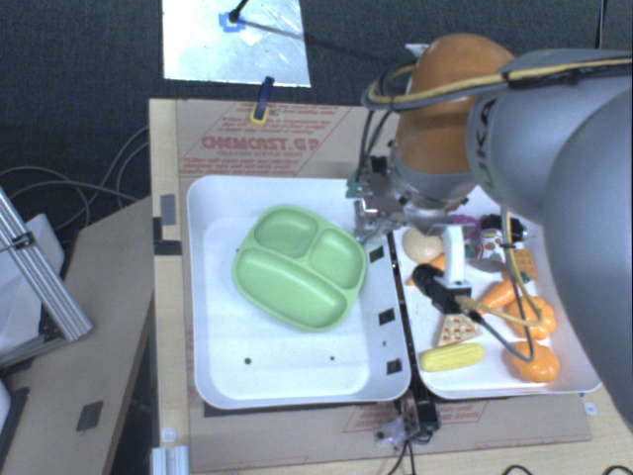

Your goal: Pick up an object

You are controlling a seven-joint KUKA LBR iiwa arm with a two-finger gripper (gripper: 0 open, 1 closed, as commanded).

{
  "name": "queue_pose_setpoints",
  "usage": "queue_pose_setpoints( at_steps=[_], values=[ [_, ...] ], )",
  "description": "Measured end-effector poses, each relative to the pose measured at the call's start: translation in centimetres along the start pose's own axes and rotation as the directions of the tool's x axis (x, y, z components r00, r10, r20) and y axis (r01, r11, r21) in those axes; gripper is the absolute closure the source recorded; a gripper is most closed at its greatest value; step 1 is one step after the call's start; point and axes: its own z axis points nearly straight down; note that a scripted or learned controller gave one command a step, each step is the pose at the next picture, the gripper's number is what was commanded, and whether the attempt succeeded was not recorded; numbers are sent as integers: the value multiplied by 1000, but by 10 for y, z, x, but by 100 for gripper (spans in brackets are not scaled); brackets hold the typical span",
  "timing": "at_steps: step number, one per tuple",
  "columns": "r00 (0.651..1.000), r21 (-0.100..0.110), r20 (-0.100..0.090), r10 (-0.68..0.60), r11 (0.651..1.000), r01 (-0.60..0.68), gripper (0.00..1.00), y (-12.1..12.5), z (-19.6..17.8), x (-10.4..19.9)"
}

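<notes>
Claw (368,218) hovers at the divider between the bins, its fingers' spread impossible to tell, and just to its left lies the pale green three-compartment plastic plate (299,266), likely light, stiff and slick, best pinched at its thin near rim.

The scene is lit evenly and rather softly from above, with no hard shadows. The white bins (213,364) are bright, close to washed out, and only a weak shadow lies under the green plate (297,265). A shiny sheet (235,28) at the top gives strong glare. The dark background around the worktop (287,137) stays dim. The grey arm (564,146), near the camera, looks soft and out of focus. The picture is a little grainy.
</notes>
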Motion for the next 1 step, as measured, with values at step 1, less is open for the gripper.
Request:
queue_pose_setpoints(
  at_steps=[1],
  values=[
    [1000,2,2,3,1000,-3,100,-11,15,12]
  ],
)
